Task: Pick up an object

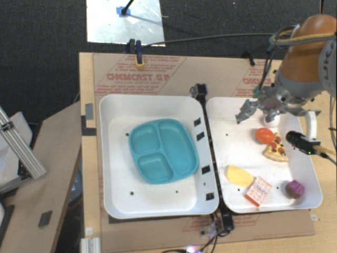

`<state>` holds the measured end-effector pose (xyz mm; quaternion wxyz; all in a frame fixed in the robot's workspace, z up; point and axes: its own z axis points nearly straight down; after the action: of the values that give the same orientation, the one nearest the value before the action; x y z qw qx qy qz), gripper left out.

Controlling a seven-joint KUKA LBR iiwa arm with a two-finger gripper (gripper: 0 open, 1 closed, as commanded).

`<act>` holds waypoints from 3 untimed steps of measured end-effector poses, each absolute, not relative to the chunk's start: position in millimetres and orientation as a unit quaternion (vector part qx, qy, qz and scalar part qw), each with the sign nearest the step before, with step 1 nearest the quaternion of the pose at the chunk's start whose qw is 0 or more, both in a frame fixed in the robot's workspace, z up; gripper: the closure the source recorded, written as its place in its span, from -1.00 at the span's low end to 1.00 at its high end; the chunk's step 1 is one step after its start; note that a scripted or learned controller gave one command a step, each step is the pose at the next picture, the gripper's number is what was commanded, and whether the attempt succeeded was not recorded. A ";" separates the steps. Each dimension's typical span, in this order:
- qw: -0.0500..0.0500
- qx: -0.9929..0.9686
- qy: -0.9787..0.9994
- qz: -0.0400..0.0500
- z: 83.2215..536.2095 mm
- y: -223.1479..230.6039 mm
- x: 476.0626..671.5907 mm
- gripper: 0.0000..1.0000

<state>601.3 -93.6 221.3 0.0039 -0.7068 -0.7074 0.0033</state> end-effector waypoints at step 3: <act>0.001 -0.707 -0.707 0.001 133.0 -82.9 595.2 -1.00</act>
<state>595.2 -82.9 133.0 0.0014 -0.7070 -0.7072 0.0008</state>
